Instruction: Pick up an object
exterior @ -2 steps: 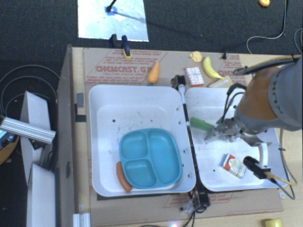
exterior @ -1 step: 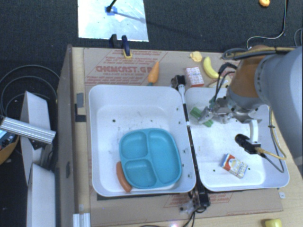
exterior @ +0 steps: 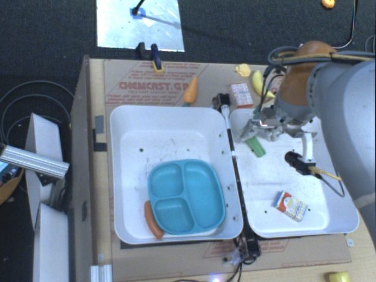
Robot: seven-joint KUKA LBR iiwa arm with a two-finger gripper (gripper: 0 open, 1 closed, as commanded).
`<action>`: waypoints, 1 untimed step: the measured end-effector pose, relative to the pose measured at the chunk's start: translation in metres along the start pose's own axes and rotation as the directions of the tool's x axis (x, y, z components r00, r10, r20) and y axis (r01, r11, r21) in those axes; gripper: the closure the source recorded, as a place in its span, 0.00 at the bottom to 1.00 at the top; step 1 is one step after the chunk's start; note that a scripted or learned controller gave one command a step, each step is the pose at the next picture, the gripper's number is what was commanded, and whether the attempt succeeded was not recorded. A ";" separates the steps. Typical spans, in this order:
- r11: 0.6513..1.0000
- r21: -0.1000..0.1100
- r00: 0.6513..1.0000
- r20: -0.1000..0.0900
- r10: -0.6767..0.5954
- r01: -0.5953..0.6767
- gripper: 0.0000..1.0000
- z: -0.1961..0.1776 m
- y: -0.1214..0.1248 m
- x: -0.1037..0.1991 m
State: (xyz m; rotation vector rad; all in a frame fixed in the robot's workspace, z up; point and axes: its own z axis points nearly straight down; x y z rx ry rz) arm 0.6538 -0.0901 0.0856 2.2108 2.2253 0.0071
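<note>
Green block [exterior: 255,147], in right bin [exterior: 264,187], far-left corner, just beside hand [exterior: 262,129]: likely light, rigid, smooth; take across narrow sides. Hand's grip state cannot be told.

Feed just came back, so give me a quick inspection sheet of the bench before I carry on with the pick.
Surface: left bin and right bin, white, side by side on the bench.
Job's things: green block and small box in right bin; blue plate and orange sausage in left bin.
Clutter: carrot, banana, carton behind the bins.
Grippers: gripper over right bin, close to green block.
Cables: black loop on floor at left.
Surroundings: foil sheet, orange ball on dark floor.
</note>
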 end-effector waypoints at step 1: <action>1.000 0.001 1.000 0.002 -0.002 0.002 1.00 -0.011 -0.001 -0.001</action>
